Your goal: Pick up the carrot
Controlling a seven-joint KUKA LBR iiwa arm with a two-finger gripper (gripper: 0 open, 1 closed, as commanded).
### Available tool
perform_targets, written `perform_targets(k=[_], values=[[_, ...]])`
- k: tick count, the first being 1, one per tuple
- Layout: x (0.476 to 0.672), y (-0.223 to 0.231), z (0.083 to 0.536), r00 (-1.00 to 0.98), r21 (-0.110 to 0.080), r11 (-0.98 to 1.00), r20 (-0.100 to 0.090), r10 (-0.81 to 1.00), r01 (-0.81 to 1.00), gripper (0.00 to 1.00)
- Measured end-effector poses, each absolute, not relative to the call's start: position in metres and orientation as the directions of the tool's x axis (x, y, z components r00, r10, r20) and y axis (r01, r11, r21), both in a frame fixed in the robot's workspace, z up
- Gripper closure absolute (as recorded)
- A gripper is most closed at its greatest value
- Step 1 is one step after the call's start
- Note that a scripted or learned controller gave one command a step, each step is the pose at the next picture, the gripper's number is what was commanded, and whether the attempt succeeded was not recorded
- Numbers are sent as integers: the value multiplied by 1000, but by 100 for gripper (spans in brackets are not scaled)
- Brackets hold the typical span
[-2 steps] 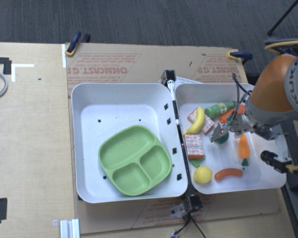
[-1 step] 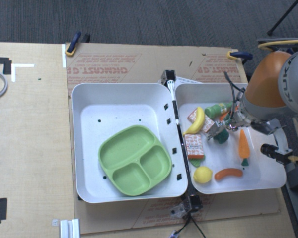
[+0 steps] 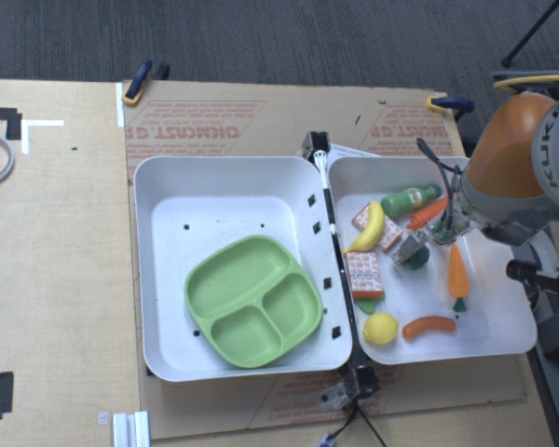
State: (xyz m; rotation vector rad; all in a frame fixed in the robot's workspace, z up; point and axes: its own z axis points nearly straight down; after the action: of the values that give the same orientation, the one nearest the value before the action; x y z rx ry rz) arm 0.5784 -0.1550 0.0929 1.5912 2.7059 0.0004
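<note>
The carrot [image 3: 457, 273], orange with a green stub at its near end, lies lengthwise in the right bin [image 3: 503, 338], close to that bin's right side. My gripper [image 3: 415, 248] hangs low over the middle of the same bin, a short way left of the carrot's far end. It sits just right of a small box and below a green bottle. The carrot lies apart from the gripper, flat on the bin floor. The grey arm with its orange band [image 3: 511, 152] reaches in from the right above the bin's far corner.
The right bin also holds a banana [image 3: 370, 227], a green bottle [image 3: 408, 199], an orange-red stick [image 3: 427, 215], two small boxes [image 3: 364, 274], a lemon [image 3: 380, 329] and a sausage [image 3: 429, 327]. A green divided plate [image 3: 252, 301] lies in the left bin [image 3: 158, 250].
</note>
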Motion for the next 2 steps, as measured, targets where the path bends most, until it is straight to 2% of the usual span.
perform_targets(k=[1,2], values=[[579,-155,103,-483,3,483,-3,876,876,100],[551,-138,93,-650,2,650,-2,760,760,100]])
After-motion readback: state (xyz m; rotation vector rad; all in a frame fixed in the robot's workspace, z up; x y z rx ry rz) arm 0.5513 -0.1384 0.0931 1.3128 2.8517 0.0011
